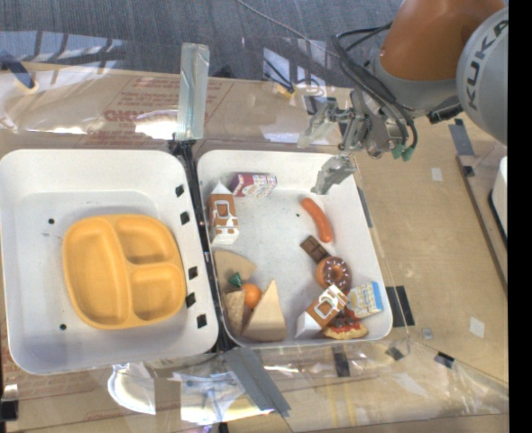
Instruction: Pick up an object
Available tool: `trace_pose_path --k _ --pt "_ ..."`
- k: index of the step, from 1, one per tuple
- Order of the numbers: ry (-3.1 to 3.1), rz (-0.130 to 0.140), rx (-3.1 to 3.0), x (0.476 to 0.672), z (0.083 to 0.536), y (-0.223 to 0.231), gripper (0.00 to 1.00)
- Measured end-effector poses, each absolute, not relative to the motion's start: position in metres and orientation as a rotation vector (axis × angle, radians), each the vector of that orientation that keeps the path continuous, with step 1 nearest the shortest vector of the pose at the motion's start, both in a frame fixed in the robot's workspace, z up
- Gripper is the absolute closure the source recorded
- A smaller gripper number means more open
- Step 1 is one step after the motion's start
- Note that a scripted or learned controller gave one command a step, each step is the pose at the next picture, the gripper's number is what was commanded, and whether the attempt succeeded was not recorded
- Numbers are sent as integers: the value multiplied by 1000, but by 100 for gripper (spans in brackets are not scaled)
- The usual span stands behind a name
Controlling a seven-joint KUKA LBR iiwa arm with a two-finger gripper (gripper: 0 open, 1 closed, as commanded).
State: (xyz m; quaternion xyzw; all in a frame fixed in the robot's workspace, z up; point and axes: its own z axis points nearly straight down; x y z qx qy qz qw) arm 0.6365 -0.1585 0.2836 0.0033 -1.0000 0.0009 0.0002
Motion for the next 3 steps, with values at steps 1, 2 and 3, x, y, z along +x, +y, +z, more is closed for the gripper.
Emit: trace_pose_path --k 1,2,3 --pt "-3134 -2 -26 618 192 -198 0" --pt "-3142 0 51 609 92 -208 0" --pt "-3106 -1 -482 579 93 -193 0"
